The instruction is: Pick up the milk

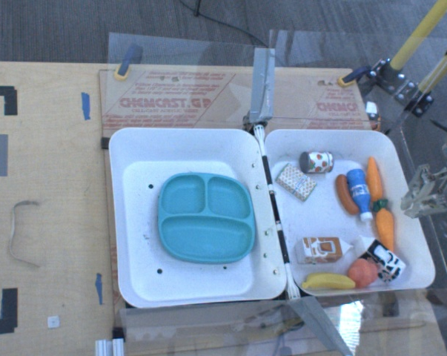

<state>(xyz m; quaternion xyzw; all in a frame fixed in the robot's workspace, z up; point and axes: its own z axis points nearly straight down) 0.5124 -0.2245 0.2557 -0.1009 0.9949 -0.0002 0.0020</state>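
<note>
1. You are seeing the brown-and-white milk carton [323, 250] lying in the right white bin [412, 165], just above a yellow banana [328, 281].
2. Your grey two-finger gripper [425, 193] is hovering at the bin's right rim; its grip cannot be told.

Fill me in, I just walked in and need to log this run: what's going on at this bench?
A robot arm is set to pick up the milk carton, which lies on its side in the right bin among toy food: a banana, carrots, a sausage, a blue bottle and a can. The gripper sits at that bin's right edge, away from the carton and holding nothing visible. The left bin holds a teal divided plate.
</note>
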